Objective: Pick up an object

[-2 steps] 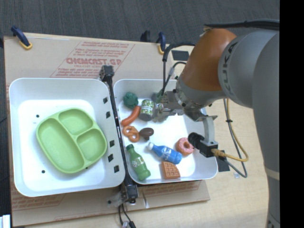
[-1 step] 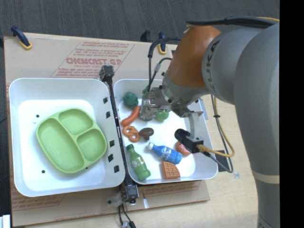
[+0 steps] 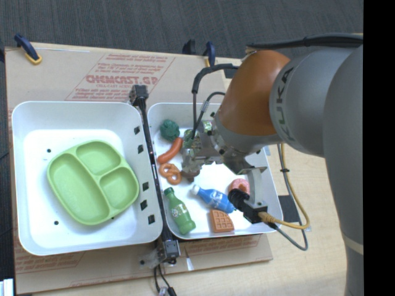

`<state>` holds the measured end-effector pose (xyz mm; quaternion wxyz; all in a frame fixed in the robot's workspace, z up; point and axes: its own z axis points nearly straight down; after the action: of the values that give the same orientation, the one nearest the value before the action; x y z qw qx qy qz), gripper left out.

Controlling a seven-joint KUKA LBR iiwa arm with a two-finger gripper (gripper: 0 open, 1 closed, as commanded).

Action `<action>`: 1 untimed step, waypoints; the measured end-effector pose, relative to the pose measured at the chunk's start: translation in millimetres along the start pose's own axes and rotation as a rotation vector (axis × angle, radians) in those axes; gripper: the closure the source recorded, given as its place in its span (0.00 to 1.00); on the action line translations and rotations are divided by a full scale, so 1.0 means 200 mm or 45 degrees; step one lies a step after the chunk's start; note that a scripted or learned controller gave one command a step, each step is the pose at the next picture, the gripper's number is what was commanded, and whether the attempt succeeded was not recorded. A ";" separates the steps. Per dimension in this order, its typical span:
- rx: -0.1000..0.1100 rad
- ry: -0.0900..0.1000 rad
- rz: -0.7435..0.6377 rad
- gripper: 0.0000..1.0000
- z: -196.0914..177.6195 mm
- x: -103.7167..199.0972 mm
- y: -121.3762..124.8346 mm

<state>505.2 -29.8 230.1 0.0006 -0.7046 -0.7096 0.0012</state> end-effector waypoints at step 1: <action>0.000 0.000 -0.002 1.00 0.00 0.11 -0.14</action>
<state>476.5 -8.9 230.8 0.0004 -0.7041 -0.7101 0.0011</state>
